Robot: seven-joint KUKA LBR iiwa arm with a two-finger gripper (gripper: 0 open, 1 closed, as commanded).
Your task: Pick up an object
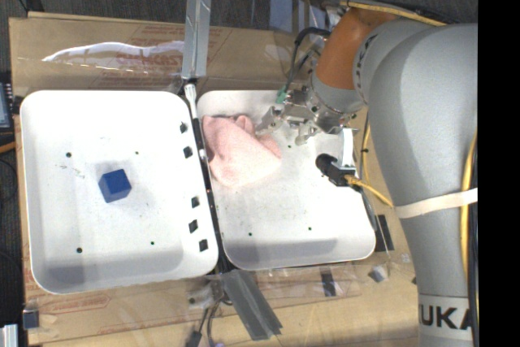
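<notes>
pink cloth (237, 152): lies bunched up in the right bin (325, 240), near its left wall | gripper (284, 119): low, at the cloth's top right edge, likely trying to grab it; grip hard to make out | blue cube (114, 184): alone in left bin (49, 256)

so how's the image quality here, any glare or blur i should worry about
Camera view: the white bins read bright and nearly washed out; the plastic sheet on the cardboard glints; the blue cube and pink cloth are soft but legible; the pincer is small and muddled against the arm.
</notes>
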